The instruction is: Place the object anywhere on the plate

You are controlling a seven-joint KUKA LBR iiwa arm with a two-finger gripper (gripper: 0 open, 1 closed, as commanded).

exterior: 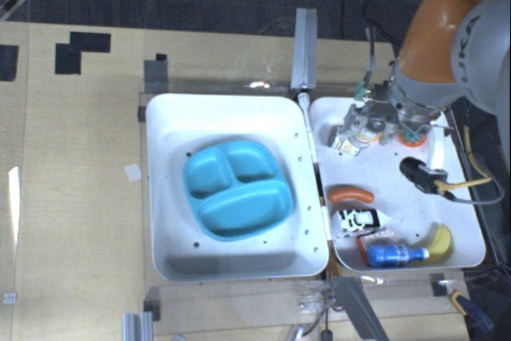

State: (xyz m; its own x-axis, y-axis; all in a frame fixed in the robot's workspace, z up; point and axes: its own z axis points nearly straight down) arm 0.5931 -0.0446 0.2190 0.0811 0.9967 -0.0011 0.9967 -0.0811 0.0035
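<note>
A blue plate (237, 188) with three compartments lies in the left white bin (172, 132), and nothing rests on it. My gripper (357, 132) hangs low over the back of the right bin (471, 247), close above a small pale and yellow object (346, 144). I cannot tell whether that object is touched or held. In front of it, in the same bin, lie an orange-red sausage (351, 194), a black-and-white item (356, 220), a blue bottle (394, 255) and a yellow banana (440, 241).
A small orange and green thing (411, 140) sits at the back right of the right bin, beside my wrist. The ridge (314, 172) between the two bins runs just left of the gripper.
</note>
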